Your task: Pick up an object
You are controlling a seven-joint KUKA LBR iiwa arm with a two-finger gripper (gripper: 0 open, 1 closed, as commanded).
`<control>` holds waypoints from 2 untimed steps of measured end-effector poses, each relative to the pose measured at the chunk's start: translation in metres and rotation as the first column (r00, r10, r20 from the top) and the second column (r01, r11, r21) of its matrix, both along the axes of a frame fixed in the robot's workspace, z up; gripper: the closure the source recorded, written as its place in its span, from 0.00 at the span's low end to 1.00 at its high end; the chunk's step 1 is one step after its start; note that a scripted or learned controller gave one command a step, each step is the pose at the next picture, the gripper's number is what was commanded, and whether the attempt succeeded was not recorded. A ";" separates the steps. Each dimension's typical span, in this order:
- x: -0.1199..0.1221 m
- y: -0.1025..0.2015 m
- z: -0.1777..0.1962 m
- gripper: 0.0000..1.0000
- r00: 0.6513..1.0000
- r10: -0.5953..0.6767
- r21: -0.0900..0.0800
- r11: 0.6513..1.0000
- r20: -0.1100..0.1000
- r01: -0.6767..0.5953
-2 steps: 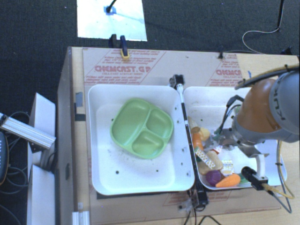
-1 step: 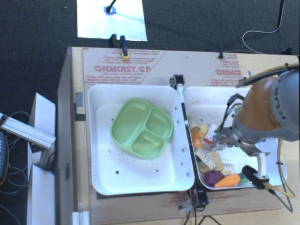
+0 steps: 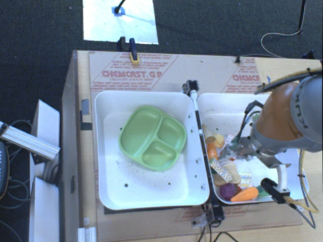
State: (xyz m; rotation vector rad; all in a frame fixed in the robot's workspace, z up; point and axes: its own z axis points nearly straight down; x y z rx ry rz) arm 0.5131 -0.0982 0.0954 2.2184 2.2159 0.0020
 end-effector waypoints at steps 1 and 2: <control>0.049 -0.055 -0.011 0.00 1.000 0.001 0.002 1.000 -0.003 -0.001; 0.050 -0.054 0.000 1.00 1.000 0.002 0.003 1.000 -0.001 -0.002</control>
